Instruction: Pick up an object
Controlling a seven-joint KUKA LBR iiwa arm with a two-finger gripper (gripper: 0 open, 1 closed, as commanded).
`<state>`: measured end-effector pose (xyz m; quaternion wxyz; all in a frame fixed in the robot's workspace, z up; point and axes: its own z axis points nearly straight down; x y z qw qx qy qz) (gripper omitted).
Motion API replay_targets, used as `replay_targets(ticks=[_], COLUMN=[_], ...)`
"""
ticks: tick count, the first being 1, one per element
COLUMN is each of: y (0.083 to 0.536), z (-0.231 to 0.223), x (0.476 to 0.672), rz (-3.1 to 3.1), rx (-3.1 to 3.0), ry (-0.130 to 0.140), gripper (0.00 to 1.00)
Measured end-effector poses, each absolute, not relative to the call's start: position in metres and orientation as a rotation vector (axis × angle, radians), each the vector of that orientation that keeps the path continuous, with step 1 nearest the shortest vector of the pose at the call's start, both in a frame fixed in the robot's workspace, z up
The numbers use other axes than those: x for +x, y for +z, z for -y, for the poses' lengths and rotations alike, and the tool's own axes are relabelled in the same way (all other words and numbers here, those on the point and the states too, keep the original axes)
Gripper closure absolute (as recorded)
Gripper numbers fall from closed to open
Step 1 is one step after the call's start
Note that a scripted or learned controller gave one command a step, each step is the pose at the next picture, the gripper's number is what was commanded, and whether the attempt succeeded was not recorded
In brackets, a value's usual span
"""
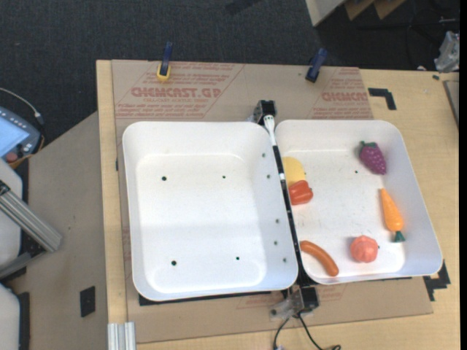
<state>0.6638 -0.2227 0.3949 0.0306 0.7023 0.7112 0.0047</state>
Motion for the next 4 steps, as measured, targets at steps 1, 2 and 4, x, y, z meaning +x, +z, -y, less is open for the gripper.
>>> replay_targets(ticks=[1,2,4], y=[0.406,0.417,0.439], z=[0.223,0.222,0.222], x=[0.665,0.665,0.667], rz=[-2.189,-2.186,-2.181], rx=[2.159,2.154,2.143], ry=[0.016,0.018,0.021], gripper=[1.0,1.0,1.0])
